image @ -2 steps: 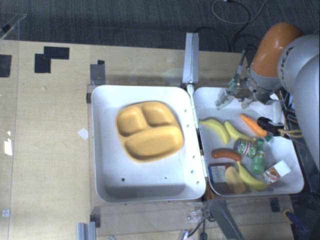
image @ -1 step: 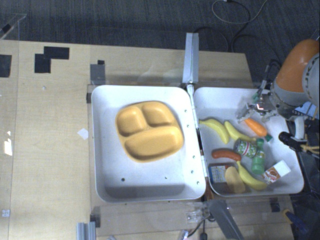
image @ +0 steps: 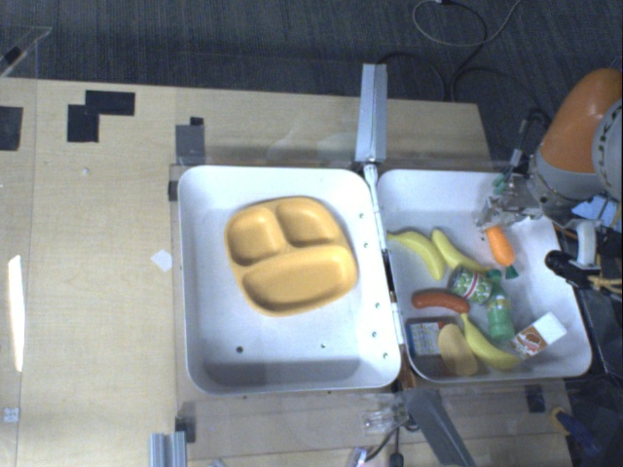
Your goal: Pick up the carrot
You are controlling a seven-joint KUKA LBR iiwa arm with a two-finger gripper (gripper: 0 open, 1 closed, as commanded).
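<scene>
The carrot (image: 500, 246) is short and orange, with its green end pointing toward the near right. It lies in the right bin (image: 428, 197), toward that bin's right side. My gripper (image: 496, 216) hangs right over the carrot's far end, touching or nearly touching it, with the orange-banded arm reaching in from the right. I cannot make out whether the carrot rests on the bin floor or is raised slightly.
Packed close to the carrot in the right bin are two bananas (image: 417, 247), a green can (image: 473, 283), a sausage (image: 440, 301), a green bottle (image: 498, 315), a third banana (image: 489, 346) and small cartons (image: 538, 335). A yellow divided tray (image: 290, 254) lies in the left bin (image: 200, 290).
</scene>
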